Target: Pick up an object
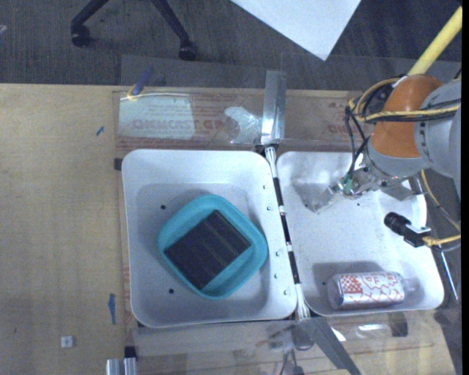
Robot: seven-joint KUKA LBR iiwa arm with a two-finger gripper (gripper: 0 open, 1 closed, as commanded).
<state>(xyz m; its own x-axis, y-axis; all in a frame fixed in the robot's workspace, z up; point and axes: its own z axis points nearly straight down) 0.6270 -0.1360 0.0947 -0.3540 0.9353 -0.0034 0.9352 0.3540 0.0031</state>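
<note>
Arm [429, 139] cut off at right edge. Gripper [319, 199] small and blurred over the right bin [366, 253]; its grip unreadable. Chair base [132, 26] and white sheet [297, 22] cropped at top. Bottle [370, 288] label print too small to read.

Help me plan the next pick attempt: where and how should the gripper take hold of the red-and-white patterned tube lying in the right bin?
Grip the red-and-white tube across its middle, coming straight down from above. It lies flat on its side, its long axis running left to right along the right bin's near wall, so the fingers should probably close front to back across the narrow width. The near wall leaves little finger room there.
</note>
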